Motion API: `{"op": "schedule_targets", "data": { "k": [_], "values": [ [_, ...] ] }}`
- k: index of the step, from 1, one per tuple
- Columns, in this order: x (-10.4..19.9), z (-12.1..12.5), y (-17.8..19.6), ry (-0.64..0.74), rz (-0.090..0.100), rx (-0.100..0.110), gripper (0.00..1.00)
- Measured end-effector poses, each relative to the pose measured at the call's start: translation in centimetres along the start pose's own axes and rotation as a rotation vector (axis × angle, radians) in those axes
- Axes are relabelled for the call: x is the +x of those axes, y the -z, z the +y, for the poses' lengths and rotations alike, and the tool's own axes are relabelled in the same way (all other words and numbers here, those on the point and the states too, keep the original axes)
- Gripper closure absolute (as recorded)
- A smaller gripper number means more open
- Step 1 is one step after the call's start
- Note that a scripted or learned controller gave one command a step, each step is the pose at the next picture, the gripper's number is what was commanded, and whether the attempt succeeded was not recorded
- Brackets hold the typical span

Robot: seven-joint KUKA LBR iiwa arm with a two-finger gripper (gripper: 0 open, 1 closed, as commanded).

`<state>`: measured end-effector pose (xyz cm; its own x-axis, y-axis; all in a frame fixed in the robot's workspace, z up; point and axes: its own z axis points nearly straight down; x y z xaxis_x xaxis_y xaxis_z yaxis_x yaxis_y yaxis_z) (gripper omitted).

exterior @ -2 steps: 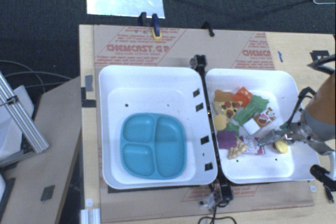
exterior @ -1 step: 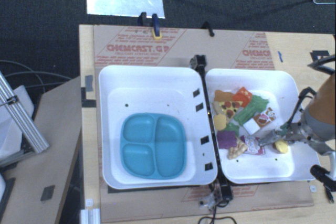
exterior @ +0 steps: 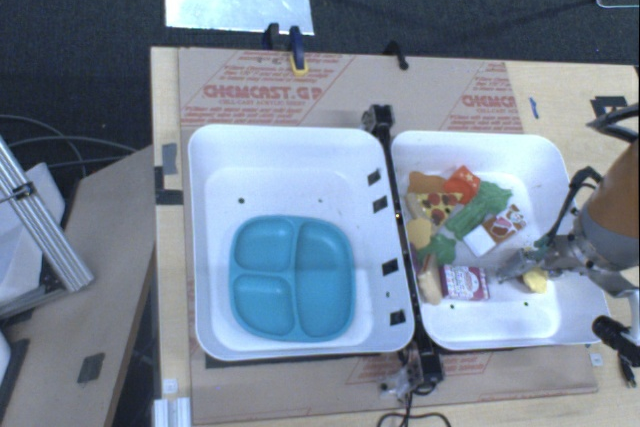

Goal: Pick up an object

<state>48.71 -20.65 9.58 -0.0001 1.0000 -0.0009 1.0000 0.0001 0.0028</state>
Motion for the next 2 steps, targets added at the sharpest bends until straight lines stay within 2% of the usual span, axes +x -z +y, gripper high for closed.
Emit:
{"op": "schedule_targets", "data": {
  "k": [1,2],
  "values": [
    [8.7,0.1,0.7,0.011,0.005,0.002,0.0],
    [8.2,0.1,1.8,0.004,0.001,-0.001,1.0]
  ]
}}
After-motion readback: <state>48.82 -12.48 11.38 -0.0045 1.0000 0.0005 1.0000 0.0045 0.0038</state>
